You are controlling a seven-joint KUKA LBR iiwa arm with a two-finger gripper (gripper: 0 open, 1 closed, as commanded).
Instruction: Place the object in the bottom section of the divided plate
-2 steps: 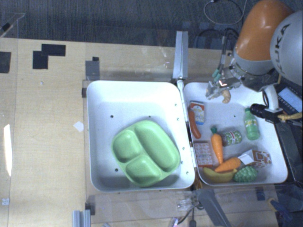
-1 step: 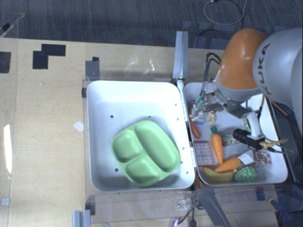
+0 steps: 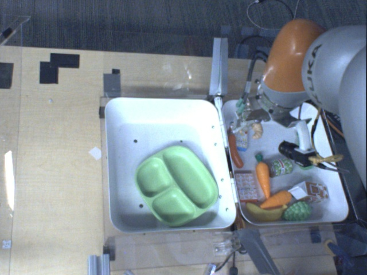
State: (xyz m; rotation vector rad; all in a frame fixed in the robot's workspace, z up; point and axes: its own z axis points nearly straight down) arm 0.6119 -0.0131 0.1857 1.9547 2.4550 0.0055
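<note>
While hanging over right bin [image 3: 335, 202], gripper [image 3: 250, 117] unreadable

Two shallow white bins, side by side: left bin [image 3: 132, 130] toward 9 o'clock, right bin toward 3 o'clock. One green divided plate [image 3: 195, 179] in the left bin, toward 6 o'clock of its floor, split into three sections, with the bottom section [image 3: 172, 206] at the plate's 6 o'clock.

Cannot tell which toy counts as the object; all of them lie in the right bin:
- Two orange carrots: first carrot [image 3: 262, 179] near centre, running 12 to 6; second carrot [image 3: 277, 199] tilted toward 6 o'clock.
- One red sausage [image 3: 235, 152] along the 9 o'clock wall.
- One yellow banana [image 3: 265, 212] at 7 o'clock, touching the second carrot.
- One green bumpy piece [image 3: 298, 211] at 5 o'clock.
- One green can [image 3: 282, 167] near centre.
- One pink checked slab [image 3: 248, 187] at 8 o'clock.
- One brown-and-white carton [image 3: 316, 192] at 4 o'clock.
- One beige lump [image 3: 256, 130] and one blue-and-white packet [image 3: 242, 142] at 11 o'clock, just below the gripper.

Hangs there at 11 o'clock of the right bin. Cannot tell whether spread, pressed together or pinching anything.

Underneath, a pale wooden bench [image 3: 57, 153] with a black L-shaped patch [image 3: 57, 67] at 10 o'clock. Beyond, toward 12 o'clock, dark grey carpet [image 3: 114, 4].
</note>
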